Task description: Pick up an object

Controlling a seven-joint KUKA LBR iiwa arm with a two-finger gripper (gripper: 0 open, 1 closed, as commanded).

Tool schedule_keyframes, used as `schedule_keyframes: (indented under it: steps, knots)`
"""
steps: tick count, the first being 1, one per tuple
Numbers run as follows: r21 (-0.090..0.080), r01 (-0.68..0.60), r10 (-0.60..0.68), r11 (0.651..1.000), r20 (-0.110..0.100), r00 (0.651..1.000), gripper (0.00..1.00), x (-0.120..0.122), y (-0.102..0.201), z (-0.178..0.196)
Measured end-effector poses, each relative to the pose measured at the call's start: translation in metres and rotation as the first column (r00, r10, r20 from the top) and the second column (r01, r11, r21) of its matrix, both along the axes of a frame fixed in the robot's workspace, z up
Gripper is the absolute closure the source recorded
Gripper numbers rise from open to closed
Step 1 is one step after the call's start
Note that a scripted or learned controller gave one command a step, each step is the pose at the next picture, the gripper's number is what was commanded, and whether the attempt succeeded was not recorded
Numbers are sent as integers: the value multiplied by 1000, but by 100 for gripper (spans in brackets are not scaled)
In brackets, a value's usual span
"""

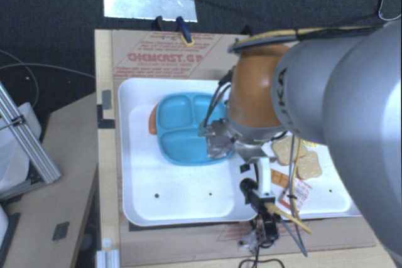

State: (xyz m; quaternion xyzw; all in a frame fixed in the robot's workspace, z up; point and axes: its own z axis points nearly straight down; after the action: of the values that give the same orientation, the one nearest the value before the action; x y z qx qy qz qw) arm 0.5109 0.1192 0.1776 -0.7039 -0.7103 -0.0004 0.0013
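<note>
Arm's orange band (254,88) over left bin (141,191); pincer (217,142) at blue divided tray's (179,128) right edge, finger state cannot be told

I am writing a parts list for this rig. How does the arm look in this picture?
The arm is thick, rounded and smooth grey, with a glossy orange band above the wrist. Thin dark cables run down beside the band to a metal wrist piece.
</note>
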Motion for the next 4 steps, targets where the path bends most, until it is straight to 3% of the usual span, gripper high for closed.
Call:
schedule_keyframes:
  steps: [1, 2, 3, 4]
  knots:
    - [0, 7, -7, 1000, 4, 1000, 100, 2, -3, 11]
    - [-2, 10, -10, 1000, 7, 1000, 100, 33, -38, 69]
    - [-3, 4, -4, 1000, 3, 1000, 100, 79, -17, 3]
    - [-1, 3, -3, 1000, -1, 1000, 100, -21, -9, 86]
